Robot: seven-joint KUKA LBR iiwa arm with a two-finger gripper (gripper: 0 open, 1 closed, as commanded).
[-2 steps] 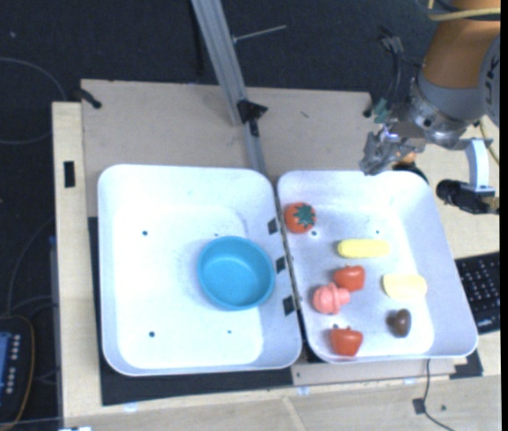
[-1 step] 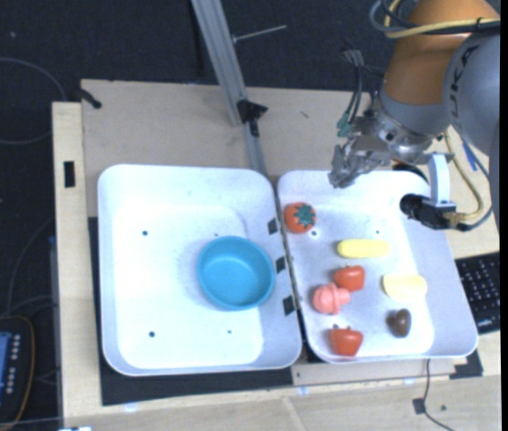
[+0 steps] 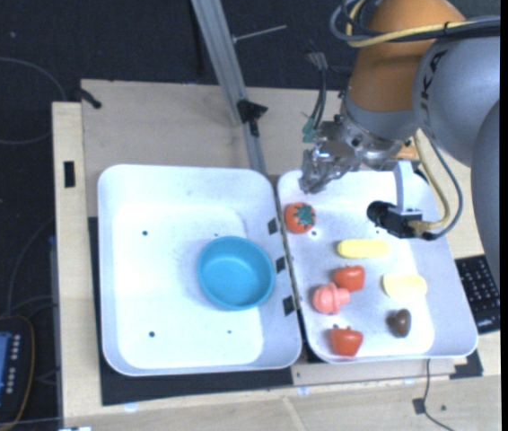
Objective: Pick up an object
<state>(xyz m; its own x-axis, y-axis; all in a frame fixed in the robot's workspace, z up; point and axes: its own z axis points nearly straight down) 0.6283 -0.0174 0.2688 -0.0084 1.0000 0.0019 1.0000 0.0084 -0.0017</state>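
The gripper (image 3: 315, 180) hangs over the far left corner of the right bin (image 3: 442, 330), just above and slightly right of the round red-orange tomato-like object (image 3: 300, 217). Whether its fingers are spread or pressed together cannot be told from this view; nothing can be seen between them.

All positions below are given relative to the tomato-like object, which lies in the right bin close to the wall shared with the left bin (image 3: 128, 205):

- Yellow elongated object (image 3: 363, 249): to the right and slightly nearer the camera, lying crosswise
- Red object (image 3: 350, 277): nearer the camera and to the right, touching or just beside the pink object (image 3: 328, 299)
- Pink object: directly nearer the camera, a little to the right
- Pale yellow object (image 3: 404, 285): well to the right and nearer the camera
- Dark brown object (image 3: 399, 322): well apart, toward the near right corner of the bin
- Second red object with a green top (image 3: 345, 340): farthest toward the camera, at the near edge of the bin
- Blue bowl (image 3: 235, 272): to the left, across the shared wall, standing upright in the left bin

A black fitting (image 3: 392, 218) on a cable hangs to the right of the tomato-like object, above the bin floor. The arm's orange band (image 3: 399, 48) sits above the wrist, beyond the bin's far edge
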